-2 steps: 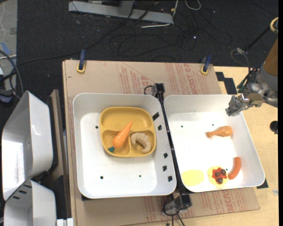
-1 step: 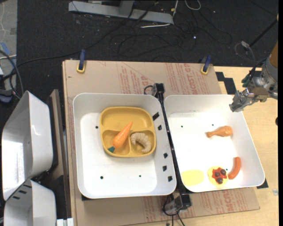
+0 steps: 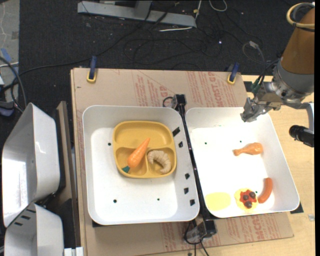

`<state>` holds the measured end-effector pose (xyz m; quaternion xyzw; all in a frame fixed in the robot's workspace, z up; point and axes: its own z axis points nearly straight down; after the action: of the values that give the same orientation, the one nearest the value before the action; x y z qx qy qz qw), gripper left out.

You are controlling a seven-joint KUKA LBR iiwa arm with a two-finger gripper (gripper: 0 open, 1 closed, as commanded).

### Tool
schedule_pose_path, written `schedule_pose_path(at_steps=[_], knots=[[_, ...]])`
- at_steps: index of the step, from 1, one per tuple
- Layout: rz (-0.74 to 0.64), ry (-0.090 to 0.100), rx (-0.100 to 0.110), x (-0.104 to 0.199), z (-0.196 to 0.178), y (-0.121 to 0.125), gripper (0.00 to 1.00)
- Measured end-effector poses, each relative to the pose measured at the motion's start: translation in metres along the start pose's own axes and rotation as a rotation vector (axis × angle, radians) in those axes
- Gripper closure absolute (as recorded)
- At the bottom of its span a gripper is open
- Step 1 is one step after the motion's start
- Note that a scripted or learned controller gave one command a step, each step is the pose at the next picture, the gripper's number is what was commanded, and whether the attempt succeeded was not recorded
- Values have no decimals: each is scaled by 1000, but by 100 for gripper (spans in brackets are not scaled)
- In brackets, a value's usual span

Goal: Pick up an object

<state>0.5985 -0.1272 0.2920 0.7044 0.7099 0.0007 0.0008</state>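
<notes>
Two shallow white bins sit side by side on a brown cardboard sheet (image 3: 150,87) w/ red print, laid over a light wood bench. Two yellow-handled clamps pin the sheet's far edge: one at left (image 3: 92,70), one at right (image 3: 233,73). Dark speckled floor beyond, w/ black cables trailing across it and a grey metal bar (image 3: 135,14) at top. White boxy housings (image 3: 27,160) stand at far left of view.

Left bin (image 3: 100,200): 1 yellow divided plate (image 3: 145,131), three compartments. 1 toy carrot (image 3: 138,153) lies slanted, leaf end in near-left compartment, tip reaching toward the big far one. 1 pale toy shrimp (image 3: 160,160) curled in near-right compartment, just beside the carrot.

Right bin (image 3: 220,125): 4 items. 1 orange toy chicken drumstick (image 3: 249,149) near the middle, lying flat. 1 orange-red sausage (image 3: 265,190) tilted by the near-right wall. 1 small yellow piece w/ red and dark toppings (image 3: 246,197) just beside the sausage, on its left. 1 flat pale-yellow disc (image 3: 218,201) near the front wall, left of the topped piece.

Arm comes in from top right, orange band above grey wrist. Gripper (image 3: 249,116) hangs over the right bin's far edge, well apart from the drumstick, nothing seen between its fingers; whether they're spread or closed, can't tell.
</notes>
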Motion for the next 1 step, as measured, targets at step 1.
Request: schedule_pose_path(at_steps=[1], knots=[[-1,2,2,62,12,14,100]])
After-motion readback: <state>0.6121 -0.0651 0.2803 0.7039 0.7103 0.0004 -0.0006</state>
